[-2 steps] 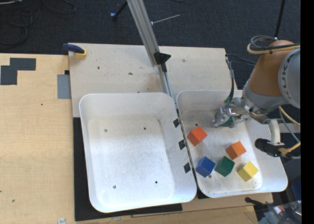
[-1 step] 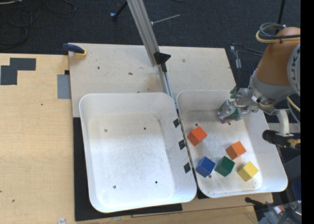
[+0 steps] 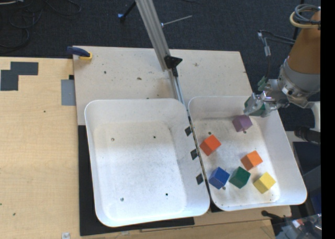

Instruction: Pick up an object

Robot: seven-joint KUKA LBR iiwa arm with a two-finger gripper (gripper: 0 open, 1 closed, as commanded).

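Whether the gripper (image 3: 257,106) is spread or pinched cannot be told; it is poised just above the purple cube (image 3: 242,123), with the arm (image 3: 302,60) reaching in from the right.

Even, fairly bright overhead light falls on the bench, and the two shallow white plastic bins (image 3: 136,212) come out almost washed out, with pale glare along their rims. Shadows are short and soft, small dark patches beside the little coloured cubes (image 3: 239,177). The dark carpeted floor (image 3: 220,2) stays dim. The whole picture is slightly soft and grainy.
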